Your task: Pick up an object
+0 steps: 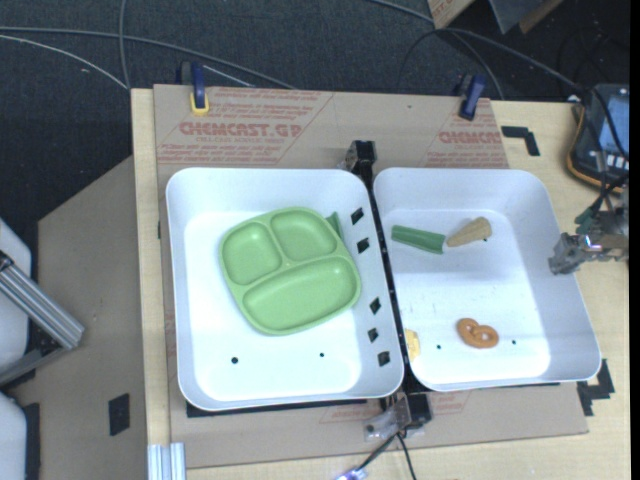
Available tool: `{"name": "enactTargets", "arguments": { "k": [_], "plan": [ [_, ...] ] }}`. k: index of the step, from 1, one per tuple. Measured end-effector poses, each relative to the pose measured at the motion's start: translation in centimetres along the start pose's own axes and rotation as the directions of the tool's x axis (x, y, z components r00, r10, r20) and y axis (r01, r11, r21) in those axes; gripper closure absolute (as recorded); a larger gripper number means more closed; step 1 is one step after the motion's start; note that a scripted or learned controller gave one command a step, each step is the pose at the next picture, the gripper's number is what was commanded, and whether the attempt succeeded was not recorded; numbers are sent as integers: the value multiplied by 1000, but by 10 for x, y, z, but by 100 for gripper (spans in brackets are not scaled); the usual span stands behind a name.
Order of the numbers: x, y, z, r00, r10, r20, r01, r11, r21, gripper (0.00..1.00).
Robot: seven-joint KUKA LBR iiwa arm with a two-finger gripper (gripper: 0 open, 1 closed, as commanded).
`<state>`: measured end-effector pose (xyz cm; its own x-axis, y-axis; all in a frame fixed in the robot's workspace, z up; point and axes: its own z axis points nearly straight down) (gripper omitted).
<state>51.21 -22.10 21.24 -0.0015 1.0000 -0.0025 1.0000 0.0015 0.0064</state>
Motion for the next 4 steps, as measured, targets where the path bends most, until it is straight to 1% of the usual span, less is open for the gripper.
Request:
{"name": "enactTargets", "arguments": {
  "k": [2, 3, 4],
  "plan": [
    [111, 23, -22, 1000, -6, -5, 6, 1000, 3, 100],
    [172, 43, -25, 1000, -7, -5, 7, 1000, 4, 100],
    [226, 58, -32, 1000, -6, -5, 6, 1000, 4, 100]
  ]
}}
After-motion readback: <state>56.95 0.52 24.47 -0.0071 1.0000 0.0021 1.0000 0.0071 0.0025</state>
